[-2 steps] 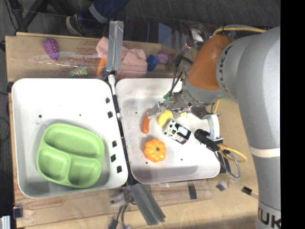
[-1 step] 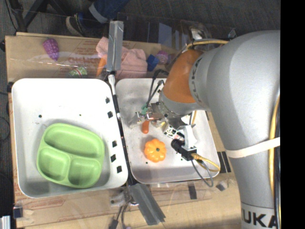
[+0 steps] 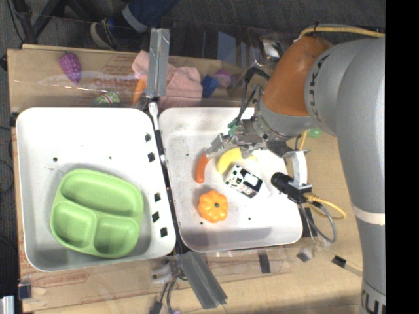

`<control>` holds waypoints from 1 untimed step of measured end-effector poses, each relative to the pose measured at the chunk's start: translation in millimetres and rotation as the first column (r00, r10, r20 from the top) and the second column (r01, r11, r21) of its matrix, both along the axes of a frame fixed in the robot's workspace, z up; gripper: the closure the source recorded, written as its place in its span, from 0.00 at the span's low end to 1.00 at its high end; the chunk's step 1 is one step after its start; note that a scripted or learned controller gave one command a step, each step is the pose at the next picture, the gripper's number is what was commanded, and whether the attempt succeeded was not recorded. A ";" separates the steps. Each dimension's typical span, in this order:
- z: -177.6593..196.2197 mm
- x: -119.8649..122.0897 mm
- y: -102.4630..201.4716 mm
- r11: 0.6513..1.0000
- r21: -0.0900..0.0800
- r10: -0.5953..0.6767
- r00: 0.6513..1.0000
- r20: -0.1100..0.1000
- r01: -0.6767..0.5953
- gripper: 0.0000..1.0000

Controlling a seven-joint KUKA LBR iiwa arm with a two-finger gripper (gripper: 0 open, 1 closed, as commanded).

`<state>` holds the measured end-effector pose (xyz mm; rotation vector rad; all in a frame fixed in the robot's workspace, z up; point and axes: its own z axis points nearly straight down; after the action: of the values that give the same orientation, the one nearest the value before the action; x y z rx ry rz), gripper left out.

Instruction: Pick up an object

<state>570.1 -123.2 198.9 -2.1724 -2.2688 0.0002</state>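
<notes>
Gripper (image 3: 226, 146) is hanging low in the right bin (image 3: 190, 126), directly above the yellow banana (image 3: 229, 159), presumably lining up a grab; can't tell its opening from here.

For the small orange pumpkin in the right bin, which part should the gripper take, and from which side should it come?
Probably from straight above, closing across the round body of the pumpkin. It sits apart from the carrot and the black-and-white toy, so both flanks are free. Its ribbed, squat shape may slip, so grip at the widest part.
</notes>
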 end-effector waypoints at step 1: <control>-108.1 40.5 7.9 0.999 0.000 -0.032 0.999 -0.002 0.032 0.00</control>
<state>610.6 -115.3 90.8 -2.2077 -2.2319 0.0029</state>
